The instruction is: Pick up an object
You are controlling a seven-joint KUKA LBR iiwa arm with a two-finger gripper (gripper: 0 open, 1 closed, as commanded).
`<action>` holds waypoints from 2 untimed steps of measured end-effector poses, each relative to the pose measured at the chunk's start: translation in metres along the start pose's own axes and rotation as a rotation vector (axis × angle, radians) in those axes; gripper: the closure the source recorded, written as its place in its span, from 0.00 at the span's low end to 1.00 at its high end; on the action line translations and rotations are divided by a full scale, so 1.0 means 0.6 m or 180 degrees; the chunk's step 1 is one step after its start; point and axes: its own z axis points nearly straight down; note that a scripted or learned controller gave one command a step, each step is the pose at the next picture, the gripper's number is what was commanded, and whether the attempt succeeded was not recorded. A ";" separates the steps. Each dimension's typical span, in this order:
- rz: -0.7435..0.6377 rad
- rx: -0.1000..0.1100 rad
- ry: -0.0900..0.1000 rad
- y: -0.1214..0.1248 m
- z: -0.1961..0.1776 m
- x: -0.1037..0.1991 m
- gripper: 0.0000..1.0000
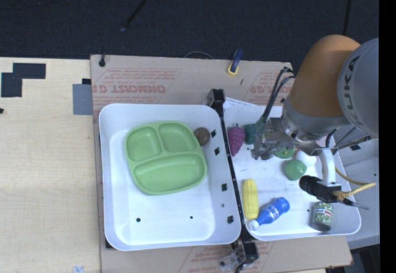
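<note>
End effector (267,147) low in right bin (352,225), far-left part; jaw state: can't tell, wrist blocks it. Nearest obj: purple fruit (236,139) just left, lime-green ball (294,169) just near-right. Corn (249,199) lies nearer, long axis near–far, beside blue bottle (273,210).

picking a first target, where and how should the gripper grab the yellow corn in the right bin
Grip the corn across its middle, coming straight down from above. It lies flat, long axis running away from the camera, so its narrow width suits the fingers. Bare floor lies on its left; the blue bottle crowds its lower right.
</note>
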 end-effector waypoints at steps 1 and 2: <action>0.0000 0.0007 0.0002 0.000 0.009 0.081 1.00; 0.0004 -0.0003 0.0001 -0.004 -0.023 0.112 1.00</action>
